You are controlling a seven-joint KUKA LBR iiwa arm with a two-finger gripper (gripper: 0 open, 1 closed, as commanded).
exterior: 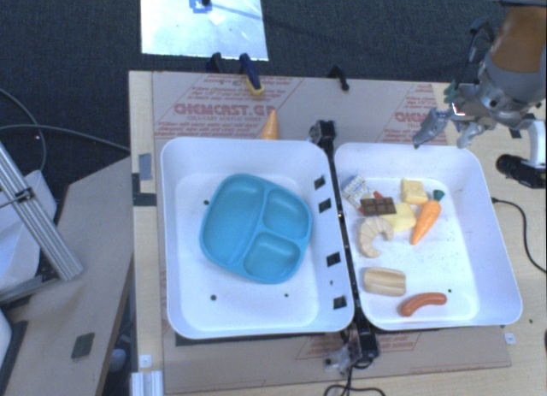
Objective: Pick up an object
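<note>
Over the far right corner of the right bin (491,215) the gripper (447,131) hangs, fingers spread, nothing between them. Right bin holds toy food: carrot (425,220), chocolate bar (377,207), croissant (373,236), bread roll (384,280), sausage (422,303). Left bin (184,215) holds a blue divided plate (255,227).

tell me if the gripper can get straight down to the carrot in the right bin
Probably yes. The carrot lies uncovered on top, with the gripper above the right bin's far edge. Only a yellow block sits close beside it.
</note>
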